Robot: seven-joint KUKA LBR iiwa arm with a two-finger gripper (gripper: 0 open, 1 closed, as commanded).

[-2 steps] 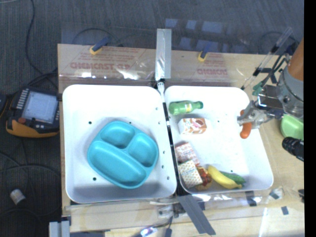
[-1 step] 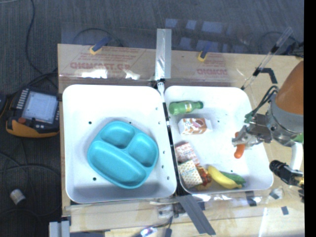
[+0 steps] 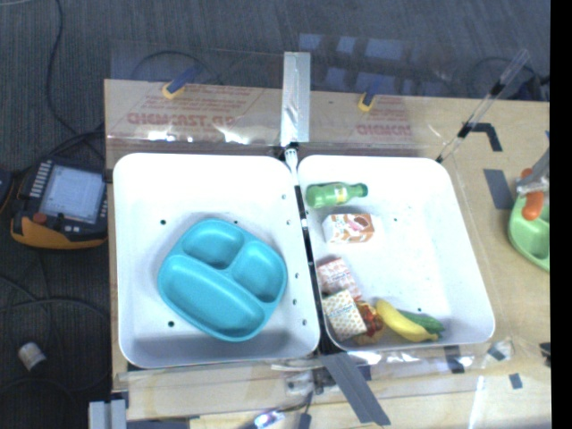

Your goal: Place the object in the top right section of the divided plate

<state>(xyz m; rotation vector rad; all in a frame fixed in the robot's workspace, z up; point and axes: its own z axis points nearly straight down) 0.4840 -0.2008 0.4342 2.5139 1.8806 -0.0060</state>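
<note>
Turquoise plastic divided plate (image 3: 223, 280) lies in the left shallow white bin (image 3: 143, 195), while the right shallow white bin (image 3: 438, 248) holds, along its left side, a green bottle (image 3: 335, 193), a pink-and-white packet (image 3: 347, 228) and a yellow toy banana (image 3: 399, 321).

My two white bins, the left bin (image 3: 143, 266) and the right bin (image 3: 438, 257), look like smooth, faintly glossy plastic. The teal divided plate (image 3: 223, 280) is smooth plastic with a soft sheen. The green bottle (image 3: 335, 194) shines like glossy plastic. The small printed packets (image 3: 347, 228) look like shiny wrapper film. The toy banana (image 3: 399, 321) seems smooth and matt. My bench top (image 3: 500, 266) reads as pale matt wood, and the floor (image 3: 89, 25) as rough dark carpet.
</note>
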